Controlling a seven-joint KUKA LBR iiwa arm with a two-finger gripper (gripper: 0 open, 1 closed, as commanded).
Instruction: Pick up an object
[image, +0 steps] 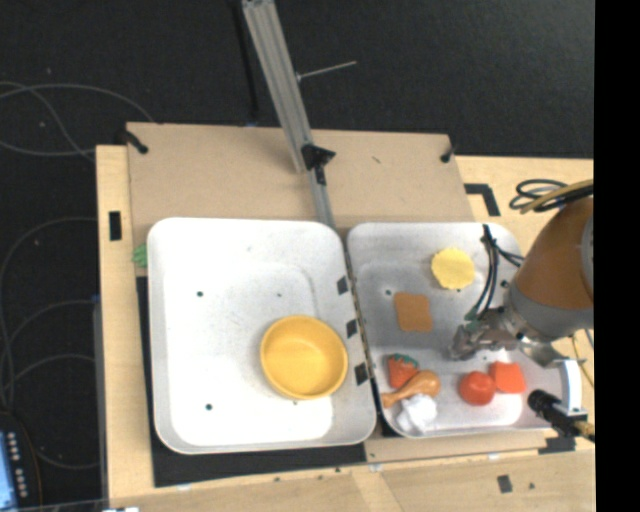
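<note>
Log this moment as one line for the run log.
stage: reaching | gripper: low in right bin, nothing seen held | nearest: brown tile, red ball | left bin: yellow bowl

The right bin (372, 300) holds a yellow disc (453, 267), a brown square (413, 312), a red tomato (477, 388) and an orange block (509, 377).

Two white bins (200, 300), speckled grey, sit on a tan bench (250, 170) against a black floor. A yellow bowl (303, 357) lies in the left bin. The right bin holds a yellow disc (453, 267), a brown square (413, 312), a red tomato (477, 388), an orange block (508, 377) and a white lump (419, 412). The arm (556, 275) shows orange.
</note>
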